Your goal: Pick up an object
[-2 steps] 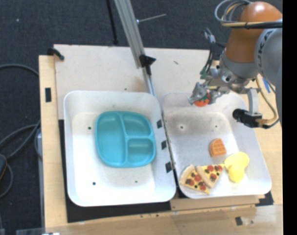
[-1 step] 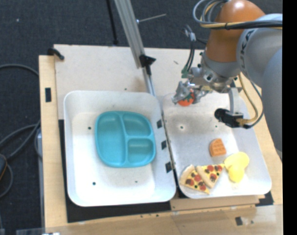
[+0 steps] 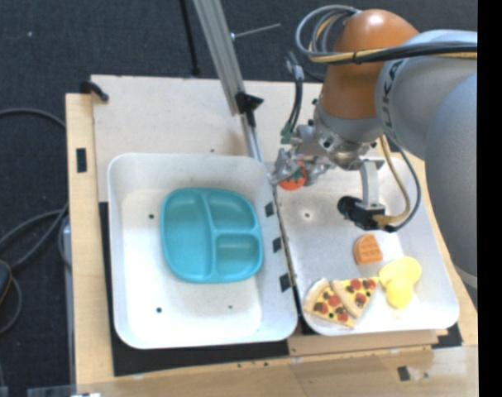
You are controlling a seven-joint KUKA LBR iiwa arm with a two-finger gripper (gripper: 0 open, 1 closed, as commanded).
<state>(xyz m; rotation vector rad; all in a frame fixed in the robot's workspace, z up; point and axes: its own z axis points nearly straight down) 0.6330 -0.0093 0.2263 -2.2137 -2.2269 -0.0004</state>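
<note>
My gripper (image 3: 290,172) hangs over the far left corner of the right bin (image 3: 317,222), close to the wall between the two bins. A small red-orange object (image 3: 292,182) sits between its fingertips, and the fingers are shut on it. Whether the object is lifted off the bin floor I cannot tell. At the near end of the right bin lie an orange ridged piece (image 3: 367,249), a yellow toy (image 3: 399,279) and two toy pizza slices (image 3: 341,298).
The left bin (image 3: 135,304) holds a turquoise divided plate (image 3: 211,235). A slanted metal post (image 3: 226,64) rises behind the bins, near the gripper. A black fitting with cables (image 3: 362,212) hangs from the arm over the right bin.
</note>
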